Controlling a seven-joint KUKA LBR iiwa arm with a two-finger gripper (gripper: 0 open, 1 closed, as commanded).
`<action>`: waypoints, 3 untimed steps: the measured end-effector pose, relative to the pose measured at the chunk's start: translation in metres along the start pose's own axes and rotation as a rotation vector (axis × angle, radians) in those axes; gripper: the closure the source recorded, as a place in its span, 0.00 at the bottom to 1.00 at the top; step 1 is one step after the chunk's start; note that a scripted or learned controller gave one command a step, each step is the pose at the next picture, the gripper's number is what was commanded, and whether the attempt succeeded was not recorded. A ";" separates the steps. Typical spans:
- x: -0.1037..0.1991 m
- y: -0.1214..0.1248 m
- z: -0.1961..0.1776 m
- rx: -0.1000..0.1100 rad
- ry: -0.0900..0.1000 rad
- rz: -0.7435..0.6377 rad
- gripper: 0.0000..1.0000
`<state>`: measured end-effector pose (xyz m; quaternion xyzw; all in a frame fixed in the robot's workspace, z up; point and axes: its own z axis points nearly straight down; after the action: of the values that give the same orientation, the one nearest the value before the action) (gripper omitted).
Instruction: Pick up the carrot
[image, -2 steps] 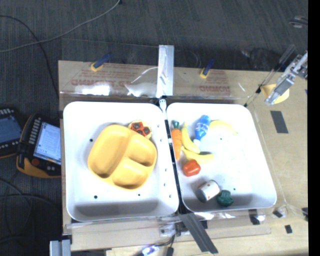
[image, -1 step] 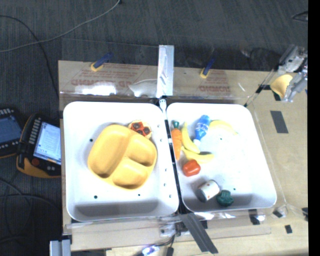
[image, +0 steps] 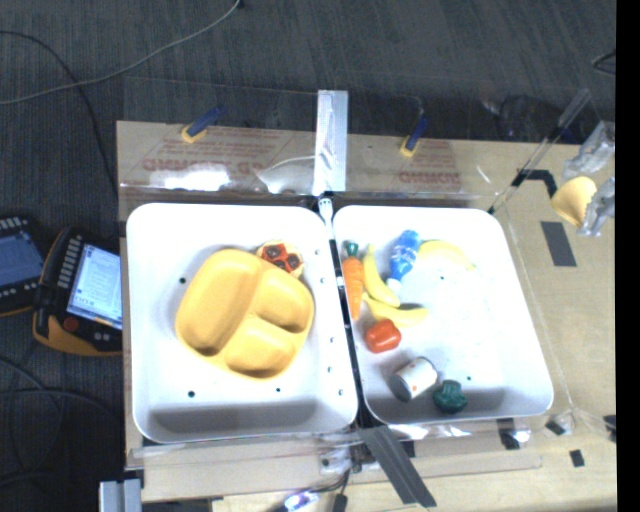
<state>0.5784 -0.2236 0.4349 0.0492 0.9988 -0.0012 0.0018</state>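
The slim orange carrot (image: 353, 285) lies lengthwise against the left wall of the right white bin (image: 520, 330), well apart from the gripper (image: 597, 190) at the far right edge, which is holding a pale yellow rounded object (image: 570, 200). A curved yellow banana (image: 385, 300) lies just beside the carrot, on the side nearer the gripper, with a red tomato (image: 382, 336) below it.

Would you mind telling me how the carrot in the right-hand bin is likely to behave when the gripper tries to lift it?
The carrot looks like a smooth, rigid toy, so it probably stays stiff and may slip. Its slim, tapered shape suggests that it could roll or pivot if nudged. It lies against the right bin wall beside the banana, so a grasp may be cramped.
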 end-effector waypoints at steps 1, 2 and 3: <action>-0.011 0.002 0.023 -0.002 0.000 -0.309 1.00; -0.069 0.010 0.141 -0.004 0.000 -0.184 1.00; -0.010 0.033 0.228 -0.002 0.002 -0.570 1.00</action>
<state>0.5927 -0.1927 0.2065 -0.2335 0.9723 -0.0006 0.0007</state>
